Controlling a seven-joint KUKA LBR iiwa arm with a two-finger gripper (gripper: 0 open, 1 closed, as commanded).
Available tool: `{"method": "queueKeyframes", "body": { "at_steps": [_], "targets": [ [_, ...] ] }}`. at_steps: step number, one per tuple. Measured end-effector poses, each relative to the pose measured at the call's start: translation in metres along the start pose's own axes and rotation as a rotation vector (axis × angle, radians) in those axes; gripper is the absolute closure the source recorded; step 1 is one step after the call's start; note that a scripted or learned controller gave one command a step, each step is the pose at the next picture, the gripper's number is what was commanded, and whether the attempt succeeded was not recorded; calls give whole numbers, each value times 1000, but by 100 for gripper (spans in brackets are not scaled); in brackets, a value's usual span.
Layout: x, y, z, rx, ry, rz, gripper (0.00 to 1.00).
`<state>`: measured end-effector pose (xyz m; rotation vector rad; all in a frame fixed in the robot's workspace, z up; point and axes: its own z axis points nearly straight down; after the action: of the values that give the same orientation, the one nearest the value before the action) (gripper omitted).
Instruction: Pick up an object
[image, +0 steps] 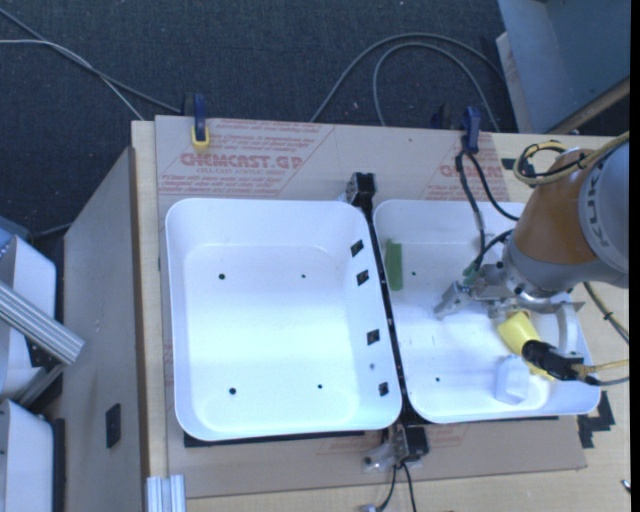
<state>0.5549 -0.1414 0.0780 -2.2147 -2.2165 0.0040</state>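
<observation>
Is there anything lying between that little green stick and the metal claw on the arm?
No. In the camera view, just bare white floor of the right bin separates the green stick from the gripper.

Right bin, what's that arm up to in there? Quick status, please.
Tool low over right bin, nothing seen in it. Green block lies beside the divider, apart from tool. White object near front rim. Nothing between them.

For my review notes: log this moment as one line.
gripper over right bin | fingers unclear | green object by divider | nothing seen held
</observation>
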Motion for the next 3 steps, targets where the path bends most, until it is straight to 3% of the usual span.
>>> {"method": "queueKeyframes", "body": {
  "at_steps": [1, 2, 3],
  "targets": [
    [-61, 62, -9, -2, 20, -2, 0],
    [-44, 10, -43, -4, -1, 1, 0],
    [-8, 38, -28, -9, -3, -4, 0]
  ]
}}
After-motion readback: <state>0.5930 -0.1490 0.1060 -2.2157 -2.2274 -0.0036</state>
